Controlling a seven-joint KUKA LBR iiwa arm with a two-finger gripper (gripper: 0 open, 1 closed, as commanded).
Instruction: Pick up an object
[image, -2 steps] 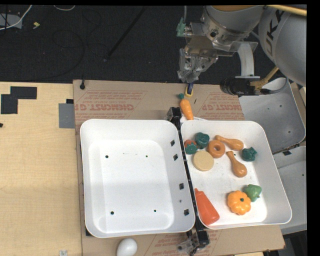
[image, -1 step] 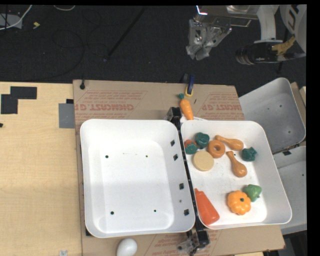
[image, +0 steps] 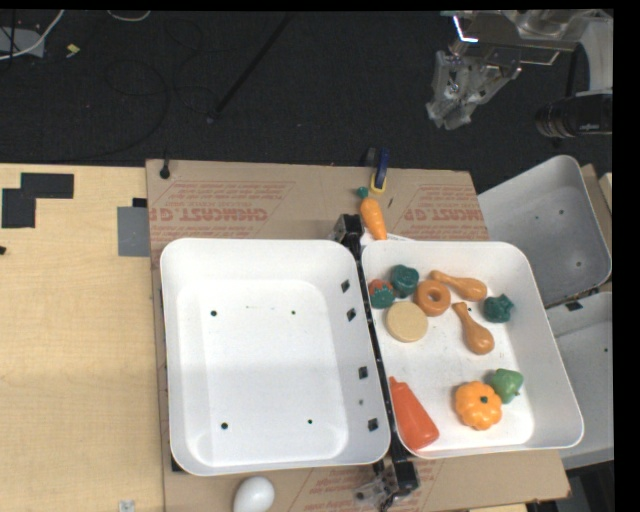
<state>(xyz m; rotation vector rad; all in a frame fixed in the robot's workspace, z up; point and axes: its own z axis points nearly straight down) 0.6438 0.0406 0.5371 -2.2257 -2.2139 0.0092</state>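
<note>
My gripper (image: 455, 103) hangs high above the bench at the top right, far behind the right bin (image: 545, 300), with no object near it. That bin holds several toy foods: a brown donut (image: 433, 298), a cream disc (image: 407, 323), two tan drumsticks (image: 473, 331), a teal piece (image: 404, 279), a teal broccoli (image: 498, 308), an orange pumpkin (image: 478, 406), a green pepper (image: 507, 382) and a red pepper (image: 413, 417). An orange carrot (image: 373, 217) lies on the bin's back rim.
The left bin (image: 180, 350) stands beside the right one, joined by black clips down the middle. A white egg (image: 254, 494) lies on the cardboard in front of the left bin. A grey panel (image: 545, 225) leans at the right.
</note>
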